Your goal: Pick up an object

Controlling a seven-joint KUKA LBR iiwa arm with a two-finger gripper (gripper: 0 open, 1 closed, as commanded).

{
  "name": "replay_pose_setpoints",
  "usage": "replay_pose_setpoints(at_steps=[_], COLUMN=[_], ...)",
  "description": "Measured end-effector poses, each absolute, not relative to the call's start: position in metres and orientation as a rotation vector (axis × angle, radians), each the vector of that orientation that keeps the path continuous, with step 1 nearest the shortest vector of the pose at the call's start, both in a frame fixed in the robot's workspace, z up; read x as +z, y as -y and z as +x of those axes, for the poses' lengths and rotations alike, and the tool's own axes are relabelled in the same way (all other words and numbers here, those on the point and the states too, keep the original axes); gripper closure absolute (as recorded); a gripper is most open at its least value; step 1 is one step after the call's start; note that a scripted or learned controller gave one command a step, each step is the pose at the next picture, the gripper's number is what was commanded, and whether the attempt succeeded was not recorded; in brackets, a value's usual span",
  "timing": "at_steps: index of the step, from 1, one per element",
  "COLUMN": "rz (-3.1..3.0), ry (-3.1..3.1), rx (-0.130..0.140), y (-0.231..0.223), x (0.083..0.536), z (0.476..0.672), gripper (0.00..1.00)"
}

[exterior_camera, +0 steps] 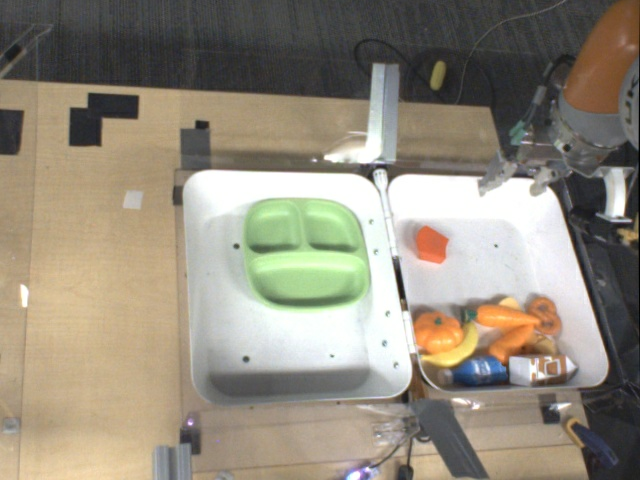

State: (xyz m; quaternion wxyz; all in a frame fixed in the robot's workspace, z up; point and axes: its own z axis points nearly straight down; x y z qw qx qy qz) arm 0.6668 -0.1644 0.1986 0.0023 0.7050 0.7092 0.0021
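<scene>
Orange block [431, 245], a small reddish-orange chunk with a slanted top, lies alone on the floor of the right bin [560, 228], below and to the left of the gripper [519, 177], whose two fingers are spread apart over the bin's far rim with nothing between them. Farther down from the fingers, along the near wall, sit one small pumpkin [436, 330], one banana [457, 348], two carrots [506, 317], one blue bottle [478, 372] and one white carton [541, 370]. Left of them, one green divided plate [305, 252] rests in the left bin [215, 298].
</scene>
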Motion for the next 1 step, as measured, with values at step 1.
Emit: replay_pose_setpoints(at_steps=[1], rz=[1.979], ry=[-2.431], rx=[0.008], y=[0.1338], x=[0.1142], z=[0.6185], gripper=[0.0])
